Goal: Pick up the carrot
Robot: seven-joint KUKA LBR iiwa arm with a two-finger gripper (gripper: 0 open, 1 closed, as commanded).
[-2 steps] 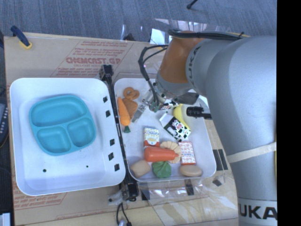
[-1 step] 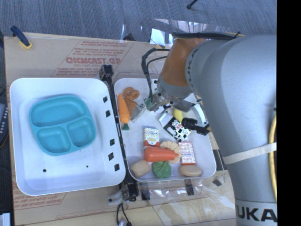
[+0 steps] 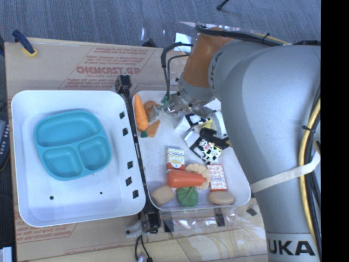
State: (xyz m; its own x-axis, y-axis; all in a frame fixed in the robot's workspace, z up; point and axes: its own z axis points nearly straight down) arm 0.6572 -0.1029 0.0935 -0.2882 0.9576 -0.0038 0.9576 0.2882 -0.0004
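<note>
Bulky grey arm (image 3: 267, 119) with an orange band (image 3: 203, 59), white "UKA" lettering (image 3: 292, 248) near its base, seemingly dark cables (image 3: 240, 34) on top.

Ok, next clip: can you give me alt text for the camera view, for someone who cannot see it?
A grey arm's pincer hangs over the far end of the right bin, close beside a carrot lying along the bin's left wall. More toy foods, a second carrot among them, crowd the bin's near end, and the left bin holds a blue divided tray.
</note>
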